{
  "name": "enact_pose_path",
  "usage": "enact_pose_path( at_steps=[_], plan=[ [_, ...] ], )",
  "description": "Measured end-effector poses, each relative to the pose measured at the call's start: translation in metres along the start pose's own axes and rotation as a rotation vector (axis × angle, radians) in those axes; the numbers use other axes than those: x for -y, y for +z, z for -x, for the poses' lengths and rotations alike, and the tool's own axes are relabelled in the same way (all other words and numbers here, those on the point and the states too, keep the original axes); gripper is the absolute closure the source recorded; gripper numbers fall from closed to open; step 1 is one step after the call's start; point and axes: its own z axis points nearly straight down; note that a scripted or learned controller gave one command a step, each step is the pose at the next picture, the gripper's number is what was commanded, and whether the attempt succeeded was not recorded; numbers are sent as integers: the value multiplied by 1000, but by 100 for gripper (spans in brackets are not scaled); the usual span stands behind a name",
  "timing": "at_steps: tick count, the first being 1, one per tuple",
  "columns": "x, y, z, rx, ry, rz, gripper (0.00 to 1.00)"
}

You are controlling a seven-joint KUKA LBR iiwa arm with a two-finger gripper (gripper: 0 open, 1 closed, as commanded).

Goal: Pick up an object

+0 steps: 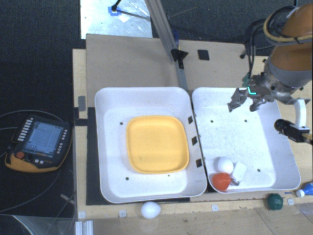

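Observation:
In the right bin (274, 146), near its front left corner, lie a white ball (225, 165), a red-orange round object (221, 181) and a small white block (239, 171), all close together. My gripper (243, 103) hangs over the back part of the right bin, well behind those objects. Its two dark fingers stand apart, and there is nothing between them. A yellow square plate (157, 144) lies in the middle of the left bin (110, 131).
A white egg-shaped object (150, 210) lies on the bench in front of the left bin. A dark green ball (275, 201) sits outside the right bin's front right corner. A teach pendant (38, 142) rests at far left. A metal pole (164, 26) slants over the back.

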Motion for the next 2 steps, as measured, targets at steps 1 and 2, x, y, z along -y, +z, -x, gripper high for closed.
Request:
enact_pose_path(
  at_steps=[1,2],
  plan=[
    [0,0,0,0,0,0,0],
    [7,59,-3,0,0,-4,0]
  ],
)
